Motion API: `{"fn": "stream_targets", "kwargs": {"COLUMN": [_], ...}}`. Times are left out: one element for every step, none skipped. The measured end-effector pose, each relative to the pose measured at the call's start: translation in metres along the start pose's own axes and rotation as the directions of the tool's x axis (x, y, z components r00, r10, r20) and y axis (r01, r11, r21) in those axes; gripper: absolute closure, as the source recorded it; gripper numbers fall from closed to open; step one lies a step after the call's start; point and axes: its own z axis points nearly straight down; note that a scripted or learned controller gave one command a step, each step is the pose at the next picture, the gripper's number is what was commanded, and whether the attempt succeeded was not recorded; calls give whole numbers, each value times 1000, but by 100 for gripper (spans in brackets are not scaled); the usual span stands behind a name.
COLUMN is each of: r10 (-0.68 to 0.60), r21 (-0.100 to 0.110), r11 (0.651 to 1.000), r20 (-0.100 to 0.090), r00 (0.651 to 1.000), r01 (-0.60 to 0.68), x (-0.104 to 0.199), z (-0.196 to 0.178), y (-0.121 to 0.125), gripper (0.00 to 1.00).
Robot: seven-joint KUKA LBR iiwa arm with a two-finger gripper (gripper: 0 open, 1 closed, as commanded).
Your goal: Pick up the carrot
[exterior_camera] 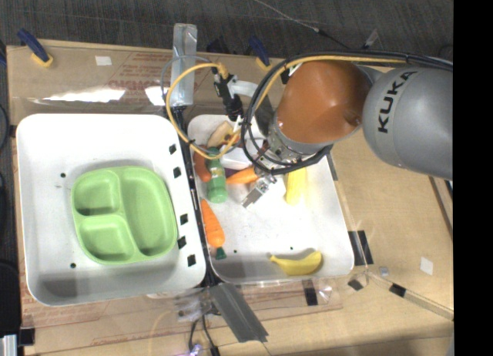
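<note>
The carrot (212,225) lies lengthwise against the left wall of the right bin (331,216), its green stem end pointing toward the front. My gripper (258,189) hangs over the middle of that bin, mostly hidden under the arm's orange band (317,102). It is up and to the right of the carrot, apart from it. A second orange piece (240,176) lies just beside the gripper.
Near the gripper sit a green item (216,185), a yellow piece (295,185) and a reddish piece (202,166). A banana (296,263) lies at the bin's front. A white dish (206,127) is at the back. The left bin (46,139) holds a green divided plate (123,212).
</note>
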Motion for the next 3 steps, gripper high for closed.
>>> {"fn": "stream_targets", "kwargs": {"r10": [-233,-487,-593], "r21": [1,5,10], "r11": [972,873,805], "r20": [-1,9,6], "r00": [972,873,805], "r01": [233,487,593], "x": [-29,-12,-9], "z": [0,4,4], "y": [-8,-16,-10], "gripper": [0,0,0]}}
